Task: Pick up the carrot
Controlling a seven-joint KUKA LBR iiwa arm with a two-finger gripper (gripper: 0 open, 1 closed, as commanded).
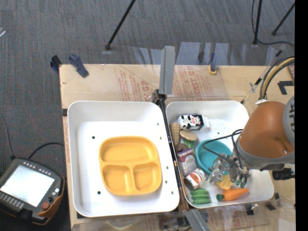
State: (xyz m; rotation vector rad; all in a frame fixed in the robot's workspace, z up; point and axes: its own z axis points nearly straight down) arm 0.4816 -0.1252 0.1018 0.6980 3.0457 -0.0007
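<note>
**Carrot at the near rim, claw just above it**

The carrot (234, 194) lies flat in the right bin (226, 107), down at about 5 o'clock, close to the near wall, its orange body pointing toward 3 o'clock and its green stub toward 9. The claw (230, 173) hangs just at its 12 o'clock, over a yellow piece (224, 182); whether it is released or clenched I cannot tell, and nothing visibly sits in it.

The carrot looks like a toy: likely light, stiff and smooth, so it may roll or squirt out of a pinch. The thick middle, taken across its width, seems the safest hold; the tapered tip would slip.

Crowding is the risk. The green pods (201, 196) lie at its 9 o'clock, a can (195, 178) beyond, and the teal bowl (211, 154) at 11. The left bin (77, 129) holds a yellow tray (130, 165), well apart.
</note>
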